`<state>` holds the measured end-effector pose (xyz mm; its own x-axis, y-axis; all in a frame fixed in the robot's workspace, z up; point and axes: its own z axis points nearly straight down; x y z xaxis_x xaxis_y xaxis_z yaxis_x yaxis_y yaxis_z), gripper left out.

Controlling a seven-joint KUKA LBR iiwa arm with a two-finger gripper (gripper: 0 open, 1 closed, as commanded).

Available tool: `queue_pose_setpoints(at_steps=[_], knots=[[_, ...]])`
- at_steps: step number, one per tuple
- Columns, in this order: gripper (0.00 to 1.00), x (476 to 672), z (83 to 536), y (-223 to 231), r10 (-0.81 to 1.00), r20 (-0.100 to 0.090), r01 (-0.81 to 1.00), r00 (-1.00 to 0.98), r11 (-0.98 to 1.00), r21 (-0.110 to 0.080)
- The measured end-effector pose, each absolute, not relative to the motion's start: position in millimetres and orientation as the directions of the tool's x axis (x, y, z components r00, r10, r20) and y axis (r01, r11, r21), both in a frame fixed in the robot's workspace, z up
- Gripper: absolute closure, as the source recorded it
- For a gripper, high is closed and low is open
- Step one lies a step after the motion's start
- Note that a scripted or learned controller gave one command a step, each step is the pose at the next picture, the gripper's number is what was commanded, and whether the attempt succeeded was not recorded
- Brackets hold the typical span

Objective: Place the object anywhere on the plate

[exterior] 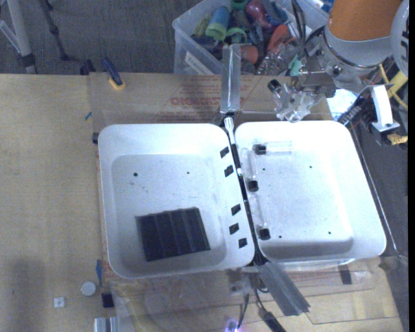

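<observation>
A black ridged plate (pixel 174 233) lies flat in the left bin (pixel 117 146), near its front wall. In the right bin (pixel 363 194), close to the back left corner, rests a small clear object with a black end (pixel 269 149). My gripper (pixel 293 109) hangs over the back rim of the right bin, a little behind and to the right of the clear object and apart from it. I see nothing held in it. The grey arm with its orange band (pixel 363 19) rises to the upper right.
A metal divider (pixel 243 188) with several black clips runs between the bins. Behind them stands a clear tub of colourful toys (pixel 240 29). A blue clamp (pixel 115 79) sits at the back left. Small bits lie by the bench's front left.
</observation>
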<state>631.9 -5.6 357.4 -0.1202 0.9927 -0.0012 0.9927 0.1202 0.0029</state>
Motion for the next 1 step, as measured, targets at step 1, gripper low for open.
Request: queue_pose_setpoints(at_steps=[1], knots=[[1.00,619.2,435.6,6.2,0.951,-0.003,0.951,-0.309,0.309,0.005]])
